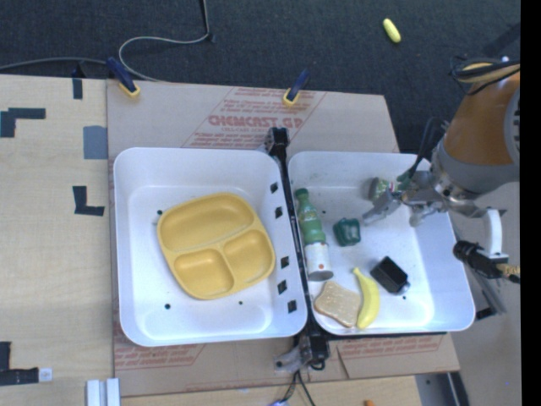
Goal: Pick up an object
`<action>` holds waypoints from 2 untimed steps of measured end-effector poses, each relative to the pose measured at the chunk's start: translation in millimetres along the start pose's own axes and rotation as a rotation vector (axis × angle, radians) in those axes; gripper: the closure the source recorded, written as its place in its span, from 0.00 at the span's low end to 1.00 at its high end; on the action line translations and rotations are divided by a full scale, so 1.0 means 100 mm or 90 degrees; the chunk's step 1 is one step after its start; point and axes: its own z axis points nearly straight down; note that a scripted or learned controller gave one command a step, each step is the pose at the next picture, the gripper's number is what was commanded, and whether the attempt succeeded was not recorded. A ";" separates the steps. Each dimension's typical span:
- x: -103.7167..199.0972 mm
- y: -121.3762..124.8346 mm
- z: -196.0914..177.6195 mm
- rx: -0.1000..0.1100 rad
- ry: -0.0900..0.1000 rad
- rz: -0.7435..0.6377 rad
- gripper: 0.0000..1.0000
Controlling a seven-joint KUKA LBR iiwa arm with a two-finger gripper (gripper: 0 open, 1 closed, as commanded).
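The gripper (397,200) hangs over the far right part of the right bin (439,311); whether it is apart or together cannot be told from this slanted view.

The likeliest thing to pick is the small green object (347,231), which lies near the middle of that bin, just beside the gripper and apart from its neighbours. It is dark green, blocky and compact, with a slightly lighter face. It is probably light and fairly stiff, and a pinch across its narrow sides should hold it, though its small size leaves little room for error.

The green bottle (309,231) lies along the bin's left wall and would likely roll or slip under the fingers. Near the front edge sit a slice of toast (338,304), a banana (368,297) and a black block (390,274). The left bin (135,311) bears a yellow divided plate (215,244).
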 end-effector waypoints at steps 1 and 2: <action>0.32 0.44 0.79 0.001 0.000 0.000 0.00; 0.36 0.36 1.14 -0.005 -0.008 0.004 0.00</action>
